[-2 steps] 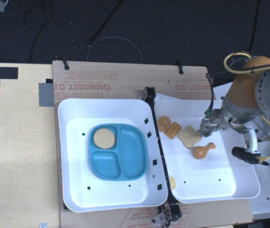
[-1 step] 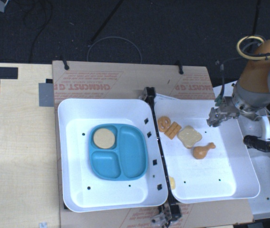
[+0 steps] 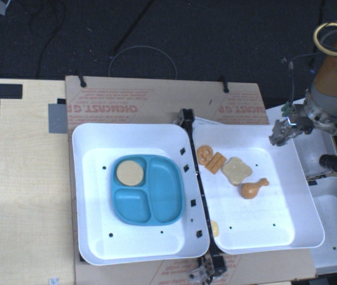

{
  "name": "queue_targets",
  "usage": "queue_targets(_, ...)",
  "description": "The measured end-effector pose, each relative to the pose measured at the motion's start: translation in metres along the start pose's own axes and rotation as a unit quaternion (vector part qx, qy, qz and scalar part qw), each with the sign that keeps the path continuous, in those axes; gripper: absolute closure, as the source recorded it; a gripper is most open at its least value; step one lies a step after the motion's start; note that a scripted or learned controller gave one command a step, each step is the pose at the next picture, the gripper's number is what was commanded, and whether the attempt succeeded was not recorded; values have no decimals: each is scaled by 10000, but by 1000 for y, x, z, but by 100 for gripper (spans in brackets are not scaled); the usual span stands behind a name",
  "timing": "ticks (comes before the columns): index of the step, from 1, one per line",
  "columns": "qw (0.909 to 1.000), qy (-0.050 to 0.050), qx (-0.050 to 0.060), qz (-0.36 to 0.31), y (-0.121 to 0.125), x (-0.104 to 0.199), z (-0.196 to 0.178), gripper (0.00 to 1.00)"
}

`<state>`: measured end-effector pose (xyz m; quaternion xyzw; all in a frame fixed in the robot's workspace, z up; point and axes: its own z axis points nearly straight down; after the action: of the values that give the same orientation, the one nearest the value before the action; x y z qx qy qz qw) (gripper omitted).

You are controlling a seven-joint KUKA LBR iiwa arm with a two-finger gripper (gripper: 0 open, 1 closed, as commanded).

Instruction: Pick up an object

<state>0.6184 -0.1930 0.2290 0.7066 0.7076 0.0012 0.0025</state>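
My gripper (image 3: pixel 279 133) hangs over the right bin's (image 3: pixel 287 230) far right corner; jaws' spread: cannot tell. Drumstick (image 3: pixel 253 188) lies mid-bin, untouched.

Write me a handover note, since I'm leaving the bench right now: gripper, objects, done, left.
Gripper: above the right bin's upper right rim, nothing seen between it and the food.
Right bin: pretzel, waffle piece, bread slice, chicken drumstick, all in its upper half.
Left bin: blue divided plate with a round cracker.
Done: nothing picked.
Left: descend and grasp one object.
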Motion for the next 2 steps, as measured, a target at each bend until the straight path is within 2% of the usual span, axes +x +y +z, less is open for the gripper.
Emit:
queue_targets(1, 10000, 6, 15, -2, 1, -1, -40, 100)
queue_targets(2, 10000, 19, 48, -9, -22, 38, -28, 100)
